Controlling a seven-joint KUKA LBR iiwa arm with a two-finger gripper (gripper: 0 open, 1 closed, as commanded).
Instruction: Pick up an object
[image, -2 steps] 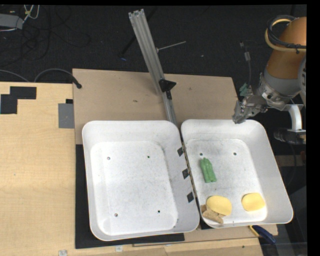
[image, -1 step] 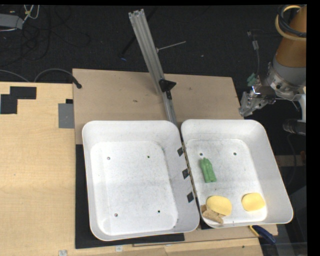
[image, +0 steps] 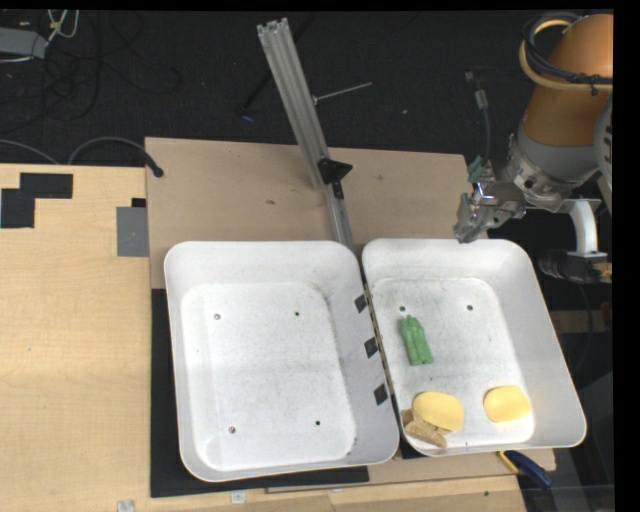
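Gripper (image: 470, 228): upper right of the frame, over the far rim of the right bin (image: 545, 300). Its fingers are small and dark against the background; whether they are apart or together cannot be told. Nothing is visible between them. The grey arm with its orange band (image: 572, 95) enters from the upper right corner.

Right bin, contents:
- green object (image: 416, 340), oblong, lying left of the bin's centre, well apart from the gripper.
- yellow object (image: 439, 410), rounded, lower left of the bin floor.
- second yellow object (image: 507, 403), rounded, lower right, near the first but apart from it.
- tan piece (image: 427, 432), just below the first yellow object and touching it, at the bin's near rim.

Left bin (image: 190, 330): white, shallow, beside the right bin, their rims meeting at mid-frame with small black clips along the seam.

Surface: brown board (image: 240, 190) beneath both bins; pale wood bench (image: 70, 340) at left carrying black and grey patches.

Surroundings: slanted metal rail (image: 300, 110) running from top centre down to the bins' junction; dark floor with cables along the top.
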